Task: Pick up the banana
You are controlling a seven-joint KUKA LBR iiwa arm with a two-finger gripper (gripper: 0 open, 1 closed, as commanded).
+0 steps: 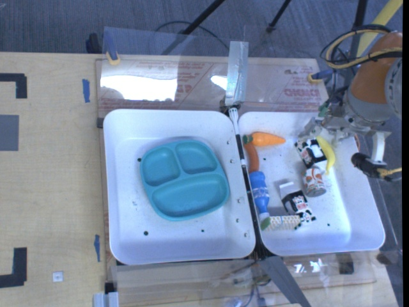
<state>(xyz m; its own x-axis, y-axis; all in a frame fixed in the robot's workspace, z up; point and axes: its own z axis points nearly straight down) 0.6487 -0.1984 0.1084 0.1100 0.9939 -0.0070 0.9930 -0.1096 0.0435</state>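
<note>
The banana (328, 155) is a small yellow piece lying in the right bin (358, 232), near its far right side. It lies against a black-and-white toy (310, 151), with a small printed can (315, 181) just in front of it. My gripper (319, 125) hangs over the far right corner of that bin, slightly behind and left of the banana. The grey wrist with the orange band (377, 82) rises behind it. I see nothing held in the gripper.
The right bin also holds a carrot (266, 139), a blue bottle (259, 194), a grey block (285, 187), a cow-patterned toy (298, 204) and a pale strip (285, 221). A teal divided plate (185, 178) lies in the left bin (121, 229).
</note>
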